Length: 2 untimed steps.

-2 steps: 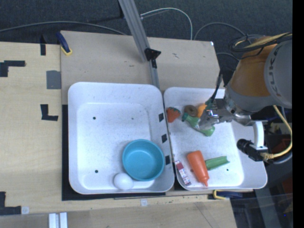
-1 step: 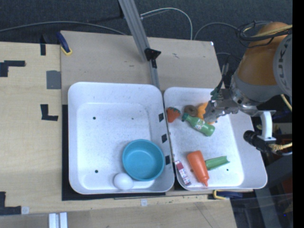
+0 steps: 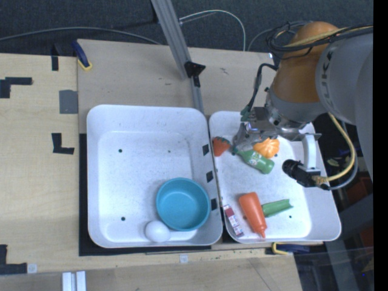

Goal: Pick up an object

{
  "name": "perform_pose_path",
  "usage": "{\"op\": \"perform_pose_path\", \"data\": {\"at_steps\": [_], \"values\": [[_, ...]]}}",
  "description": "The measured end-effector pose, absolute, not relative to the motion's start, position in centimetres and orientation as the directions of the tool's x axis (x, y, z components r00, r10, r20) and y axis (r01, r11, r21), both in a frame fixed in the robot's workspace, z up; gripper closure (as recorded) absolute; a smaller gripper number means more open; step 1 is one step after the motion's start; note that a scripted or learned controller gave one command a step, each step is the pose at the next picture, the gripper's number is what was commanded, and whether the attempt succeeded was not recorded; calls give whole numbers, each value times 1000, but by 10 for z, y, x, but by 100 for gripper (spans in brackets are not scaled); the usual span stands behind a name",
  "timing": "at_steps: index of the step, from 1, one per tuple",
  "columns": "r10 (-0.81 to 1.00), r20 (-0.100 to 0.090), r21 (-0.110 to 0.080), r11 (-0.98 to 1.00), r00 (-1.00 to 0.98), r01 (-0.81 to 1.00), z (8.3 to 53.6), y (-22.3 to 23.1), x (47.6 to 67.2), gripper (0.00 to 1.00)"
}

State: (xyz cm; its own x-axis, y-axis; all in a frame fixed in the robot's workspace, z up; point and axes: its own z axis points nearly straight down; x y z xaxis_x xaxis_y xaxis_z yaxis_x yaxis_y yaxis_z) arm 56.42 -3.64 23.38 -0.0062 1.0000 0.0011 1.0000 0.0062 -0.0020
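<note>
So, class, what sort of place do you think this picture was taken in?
Most likely a robotics lab test bench. A grey and orange robot arm reaches over two white bins of toy-like items such as a blue bowl and an orange bottle, with loose cables behind.

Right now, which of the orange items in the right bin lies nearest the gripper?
The small orange piece on the green bottle, right at the gripper. The orange bottle lies far lower, near the bin's front.
</note>
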Motion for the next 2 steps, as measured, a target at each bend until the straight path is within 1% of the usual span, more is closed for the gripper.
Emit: {"op": "perform_pose_path", "data": {"at_steps": [1, 2], "values": [[1000, 2, -1, 8, -8, 1000, 233, 26, 577, 100], [1000, 2, 0, 7, -7, 1000, 240, 80, 597, 100]]}}
